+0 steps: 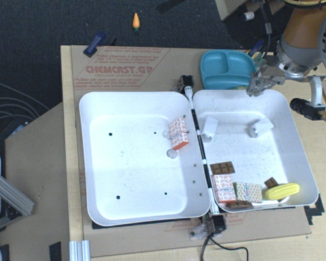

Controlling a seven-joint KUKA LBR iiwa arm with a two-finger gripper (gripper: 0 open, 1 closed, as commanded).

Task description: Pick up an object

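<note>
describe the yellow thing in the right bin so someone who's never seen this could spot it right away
Find the right-hand white bin and follow it to its near right corner. The yellow banana-shaped toy lies there on its side, beside a row of small printed cartons. It is the only yellow, curved item; its neighbours are boxy.

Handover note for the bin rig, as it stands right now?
Gripper: up at the far rim of the right bin, beside the teal tray; nothing seen in it.
Right bin, near edge: yellow banana-shaped toy, chocolate-bar piece, two small patterned cartons, a small brown piece. Two pale items sit mid-bin.
Left bin: one orange-and-white carton near the divider.
Done: no pick made yet.
Left: descend on one object, grasp and lift.
</note>
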